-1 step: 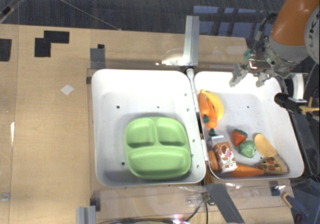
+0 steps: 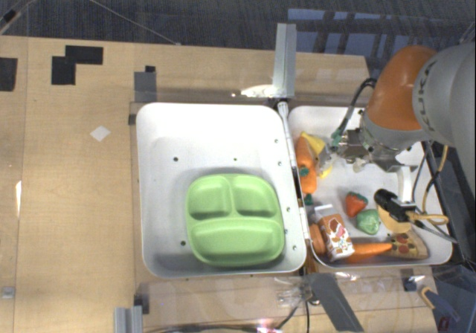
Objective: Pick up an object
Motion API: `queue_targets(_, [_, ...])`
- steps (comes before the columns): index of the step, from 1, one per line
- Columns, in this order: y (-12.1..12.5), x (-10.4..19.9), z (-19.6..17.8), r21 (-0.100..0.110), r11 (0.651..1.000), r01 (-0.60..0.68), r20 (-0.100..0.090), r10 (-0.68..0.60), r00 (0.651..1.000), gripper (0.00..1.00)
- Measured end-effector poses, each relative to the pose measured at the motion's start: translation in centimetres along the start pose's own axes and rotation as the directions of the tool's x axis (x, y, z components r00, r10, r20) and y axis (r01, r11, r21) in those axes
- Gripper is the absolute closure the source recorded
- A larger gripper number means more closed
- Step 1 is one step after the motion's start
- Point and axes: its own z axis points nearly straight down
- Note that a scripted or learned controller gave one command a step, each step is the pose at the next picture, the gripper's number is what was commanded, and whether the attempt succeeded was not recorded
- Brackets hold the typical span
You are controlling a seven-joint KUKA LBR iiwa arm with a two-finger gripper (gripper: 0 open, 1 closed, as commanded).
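The objects for picking lie crowded in the right bin [image 2: 443, 253]: an orange carrot-shaped piece [image 2: 305, 154] against its left wall with something yellow [image 2: 315, 144] just beside it, a small carton [image 2: 336, 237] near the front, a long carrot [image 2: 368, 250] along the near edge, a green lump [image 2: 367, 221] and a small red piece [image 2: 356, 201] in the middle. The gripper [image 2: 346, 150] hangs low over the far left part of that bin, close to the yellow thing; I cannot tell how it is set. The left bin [image 2: 160, 146] holds a green divided plate [image 2: 235, 219].
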Motion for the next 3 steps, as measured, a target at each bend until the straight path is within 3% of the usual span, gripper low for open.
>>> queue_targets(1, [1.0,-0.5,1.8,-0.011,1.000,0.020,0.001,-0.020,1.000,0.00])
queue_targets(2, [1.3,-0.2,0.5,-0.020,1.000,0.020,-0.002,-0.020,1.000,1.00])
queue_targets(3, [3.7,6.2,-7.8,-0.004,1.000,-0.001,0.000,0.001,1.000,1.00])
